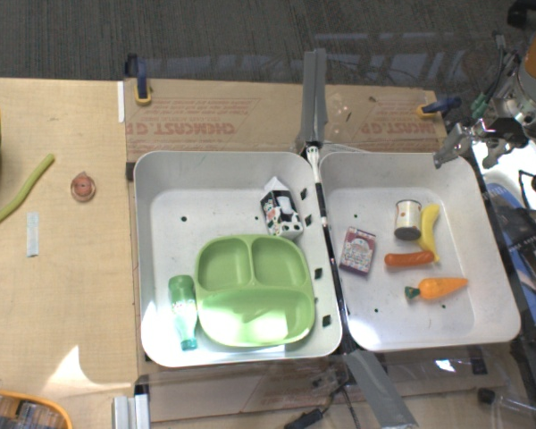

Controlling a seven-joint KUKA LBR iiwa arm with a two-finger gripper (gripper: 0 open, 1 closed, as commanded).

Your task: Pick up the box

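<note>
Reaching for the small pink-and-white cardboard box [357, 251] is judged to be the step in hand, since the box is seen lying flat on the floor of the right white plastic bin [482, 324], near that bin's left wall and untouched. The two-finger gripper [472, 143] is seen at the far right corner of the same bin, well apart from the box; whether its jaws are apart or together cannot be told.

A good approach would be made from above, with the jaws set across the box's narrow sides and lowered until the box is well between them. Care would be needed to the right, where a small silver can [408, 218], a yellow toy banana [430, 229], a red toy sausage [409, 260] and an orange toy carrot [439, 287] are grouped near, though none touches the box.

Printing on the box is too small to be read. On the brown cardboard sheet [223, 119] beyond the bins, red lettering is seen upside down; it cannot be read with certainty. A black-and-white patterned carton [280, 212] in the left bin bears no legible text.
</note>
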